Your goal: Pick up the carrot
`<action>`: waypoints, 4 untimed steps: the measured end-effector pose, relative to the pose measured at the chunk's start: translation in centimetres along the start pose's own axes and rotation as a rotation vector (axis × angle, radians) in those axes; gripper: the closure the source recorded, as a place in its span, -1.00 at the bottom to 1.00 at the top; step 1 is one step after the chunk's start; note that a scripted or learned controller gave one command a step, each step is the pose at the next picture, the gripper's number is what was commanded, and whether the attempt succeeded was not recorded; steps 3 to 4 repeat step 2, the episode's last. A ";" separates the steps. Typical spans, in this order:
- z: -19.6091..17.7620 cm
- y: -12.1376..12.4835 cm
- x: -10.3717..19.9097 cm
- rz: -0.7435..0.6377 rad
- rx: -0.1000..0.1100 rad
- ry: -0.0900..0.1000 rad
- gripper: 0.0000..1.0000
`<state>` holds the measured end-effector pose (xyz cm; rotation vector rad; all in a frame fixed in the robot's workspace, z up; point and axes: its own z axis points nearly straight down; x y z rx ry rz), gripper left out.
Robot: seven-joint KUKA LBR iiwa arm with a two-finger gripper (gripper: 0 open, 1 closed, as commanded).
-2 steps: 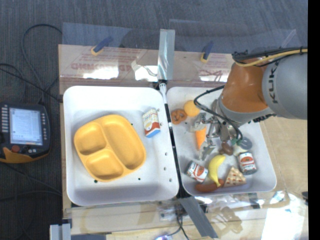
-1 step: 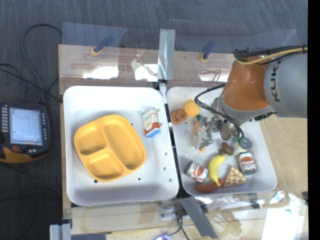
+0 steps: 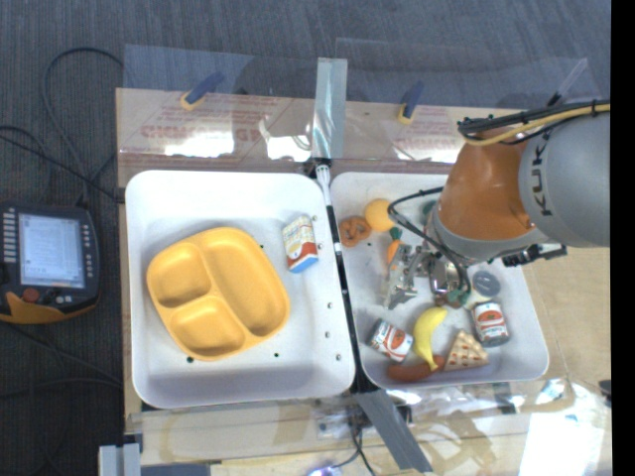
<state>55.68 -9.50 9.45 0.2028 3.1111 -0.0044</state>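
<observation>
Camera view looks down on two white bins: the left bin (image 3: 149, 365) carries a yellow divided tray (image 3: 216, 291) and a small carton (image 3: 301, 242), while the right bin (image 3: 536, 350) is crowded. The carrot (image 3: 393, 250), a small orange piece with a green top, lies in the upper left part of the right bin, just beside an orange fruit (image 3: 377, 213) and near a round brown item (image 3: 354, 229). The gripper (image 3: 409, 279) hangs just below the carrot, metal fingers pointing down; how wide they stand cannot be told from here, and nothing is seen between them. A good grasp probably means shifting slightly toward the bin's far edge, centring over the carrot, aligning the jaws across its narrow width, and descending without nudging the fruit. The banana (image 3: 431, 333) and small can (image 3: 392, 340) sit well clear.
</observation>
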 end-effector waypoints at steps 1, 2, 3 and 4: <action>-12.1 4.4 7.3 -0.108 -0.003 0.009 1.00; -19.3 12.0 7.0 0.006 -0.003 0.017 1.00; -19.3 12.0 7.0 0.006 -0.003 0.017 1.00; -19.3 12.0 7.0 0.006 -0.003 0.017 1.00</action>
